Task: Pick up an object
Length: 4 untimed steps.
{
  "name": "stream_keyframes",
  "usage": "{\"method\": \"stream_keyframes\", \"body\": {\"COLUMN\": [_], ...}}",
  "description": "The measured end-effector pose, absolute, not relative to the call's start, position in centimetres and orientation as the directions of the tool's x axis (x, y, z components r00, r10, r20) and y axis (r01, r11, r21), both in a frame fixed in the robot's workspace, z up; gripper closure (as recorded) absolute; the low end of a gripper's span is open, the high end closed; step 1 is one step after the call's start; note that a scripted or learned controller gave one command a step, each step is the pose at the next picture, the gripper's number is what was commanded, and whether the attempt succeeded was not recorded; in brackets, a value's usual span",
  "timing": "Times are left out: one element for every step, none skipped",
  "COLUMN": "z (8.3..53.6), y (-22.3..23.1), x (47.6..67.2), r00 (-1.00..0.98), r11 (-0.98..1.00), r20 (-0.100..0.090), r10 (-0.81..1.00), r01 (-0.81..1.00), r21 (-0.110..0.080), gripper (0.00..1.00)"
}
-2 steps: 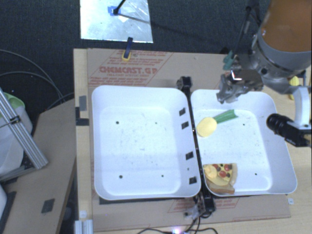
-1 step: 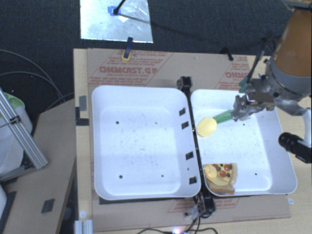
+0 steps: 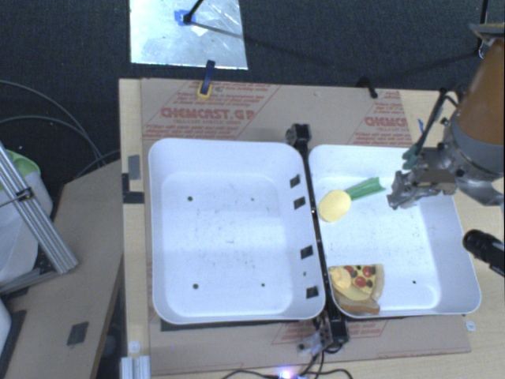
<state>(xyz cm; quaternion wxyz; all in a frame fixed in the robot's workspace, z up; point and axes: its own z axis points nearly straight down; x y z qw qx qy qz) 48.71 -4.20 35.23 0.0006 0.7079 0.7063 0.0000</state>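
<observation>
Diagonally, yellow-headed green-handled toy [image 3: 347, 198], handle upper-right.

Left bin [image 3: 229, 235] open — right bin [image 3: 410, 243] cluttered along divider.

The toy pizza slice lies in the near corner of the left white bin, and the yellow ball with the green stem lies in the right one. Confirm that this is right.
Wrong on one count: the toy pizza slice lies in the near corner of the right white bin, against the divider, not in the left white bin. The yellow ball with the green stem does lie in the right one. The camera view shows this.
</observation>
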Motion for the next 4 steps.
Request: {"method": "stream_keyframes", "body": {"z": [38.4, 42.9, 33.4, 29.5], "y": [2.8, 12.5, 5.5, 2.3], "x": [48.7, 52.3, 51.4, 48.6], "r00": [-0.008, -0.012, 0.006, 0.002], "r11": [0.008, 0.012, -0.006, -0.002], "r20": [0.001, 0.004, -0.003, 0.000], "r10": [1.000, 1.000, 1.000, 1.000], "r01": [1.000, 1.000, 1.000, 1.000], "r21": [0.005, 0.009, -0.006, -0.001], "gripper": [1.00, 1.00, 1.00, 1.00]}}
